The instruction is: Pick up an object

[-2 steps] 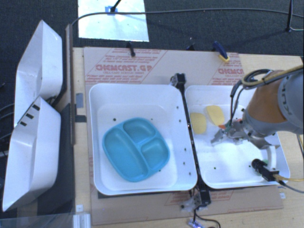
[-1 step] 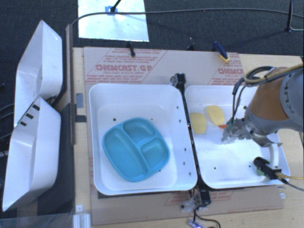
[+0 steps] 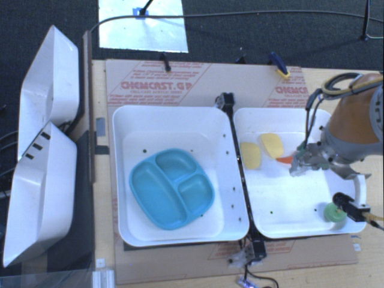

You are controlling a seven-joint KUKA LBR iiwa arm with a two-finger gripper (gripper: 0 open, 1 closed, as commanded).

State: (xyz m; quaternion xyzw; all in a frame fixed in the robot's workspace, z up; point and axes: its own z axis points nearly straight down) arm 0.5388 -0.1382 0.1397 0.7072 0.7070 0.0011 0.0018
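Take the right bin [image 3: 264, 218] as your landmark. The gripper [image 3: 302, 164] hangs over its upper middle, low above the floor, with the orange band of the arm [image 3: 354, 122] just right of it. You cannot tell how the tool is set; nothing shows grasped.

An orange piece [image 3: 284, 159] lies touching the gripper's left side. Two yellow pieces sit in the bin's upper left: one [image 3: 251, 155] by the left wall, the other [image 3: 272, 144] just beside it. A green object [image 3: 333, 212] rests in the lower right corner. Left of the bin, the left bin [image 3: 174, 117] holds a blue plate [image 3: 171, 188].
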